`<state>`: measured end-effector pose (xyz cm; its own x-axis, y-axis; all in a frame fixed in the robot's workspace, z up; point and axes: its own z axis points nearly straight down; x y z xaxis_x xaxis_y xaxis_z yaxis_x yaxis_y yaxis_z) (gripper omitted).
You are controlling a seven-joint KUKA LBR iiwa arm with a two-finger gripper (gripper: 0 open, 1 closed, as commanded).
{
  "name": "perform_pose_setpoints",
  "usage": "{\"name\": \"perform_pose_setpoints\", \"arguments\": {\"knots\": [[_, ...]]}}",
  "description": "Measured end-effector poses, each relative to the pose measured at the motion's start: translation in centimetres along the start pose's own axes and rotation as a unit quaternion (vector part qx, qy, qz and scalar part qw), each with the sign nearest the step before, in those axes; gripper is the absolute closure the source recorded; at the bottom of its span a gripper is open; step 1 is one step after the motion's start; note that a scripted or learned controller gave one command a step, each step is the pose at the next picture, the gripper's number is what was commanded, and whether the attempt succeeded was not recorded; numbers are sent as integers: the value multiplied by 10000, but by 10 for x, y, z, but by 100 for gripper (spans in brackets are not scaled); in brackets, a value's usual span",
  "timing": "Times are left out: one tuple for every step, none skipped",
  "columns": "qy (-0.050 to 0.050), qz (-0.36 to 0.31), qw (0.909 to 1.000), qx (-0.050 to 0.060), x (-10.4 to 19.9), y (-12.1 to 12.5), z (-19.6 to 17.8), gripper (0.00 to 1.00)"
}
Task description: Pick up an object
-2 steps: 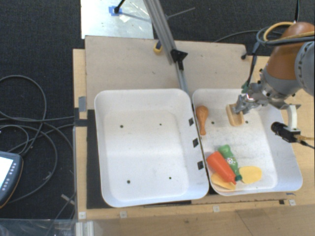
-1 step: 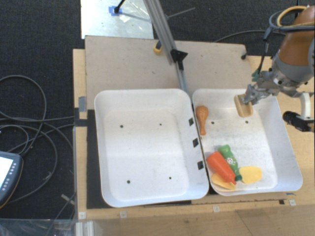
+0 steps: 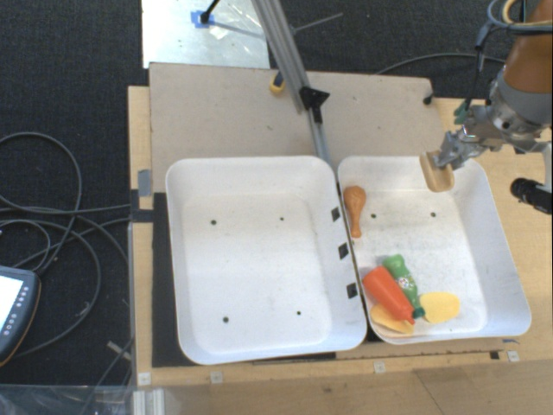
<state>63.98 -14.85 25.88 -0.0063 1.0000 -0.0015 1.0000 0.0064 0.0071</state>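
My gripper (image 3: 446,159) hangs over the far right part of the right bin (image 3: 497,232). It is shut on a small tan block (image 3: 436,175), which sticks out below and to the left of the fingers. Lower in the same bin lie a brown toy drumstick (image 3: 354,206) by the left wall, an orange carrot (image 3: 387,292), a green piece (image 3: 403,277) and a yellow piece (image 3: 441,306) at the near end.
The left bin (image 3: 259,258) stands beside the right one, sharing a middle rim. A grey pole (image 3: 289,50) slants across the back of the bench. Cables lie on the floor at left.
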Motion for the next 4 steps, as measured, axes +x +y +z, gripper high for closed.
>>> {"name": "perform_pose_setpoints", "arguments": {"knots": [[18, -22, 10000, 31, 62, 0, 7, 100], [21, -22, 10000, 37, 121, -6, 19, 100], [23, -22, 10000, 32, 174, -14, 10, 100], [18, -17, 10000, 40, 217, -26, 16, 100]]}}
